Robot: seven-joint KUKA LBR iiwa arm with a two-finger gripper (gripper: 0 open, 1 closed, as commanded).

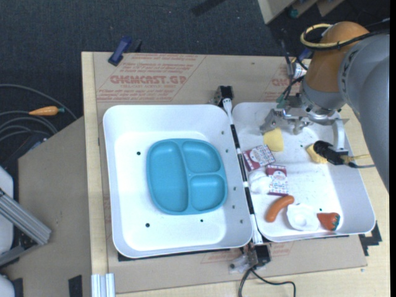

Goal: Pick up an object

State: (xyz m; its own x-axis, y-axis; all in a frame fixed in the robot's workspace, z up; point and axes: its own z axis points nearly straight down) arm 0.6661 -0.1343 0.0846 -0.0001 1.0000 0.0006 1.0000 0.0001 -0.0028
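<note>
Camera view has our claw (286,117) hanging over the back of the right bin (352,190), just above a pale yellow food piece (275,140). We can't tell how far open it is; the metal parts blur together and nothing visibly sits in it. So we'd call the pick not made yet.

To do it well, we'd drop straight onto the yellow piece, since it lies apart from the small cartons (267,169), the sausage (279,207) and the banana (322,151). It sits near the bin's left wall, so we keep clear of that. The blue divided plate (185,175) in the left bin (124,166) doesn't matter here.
</note>
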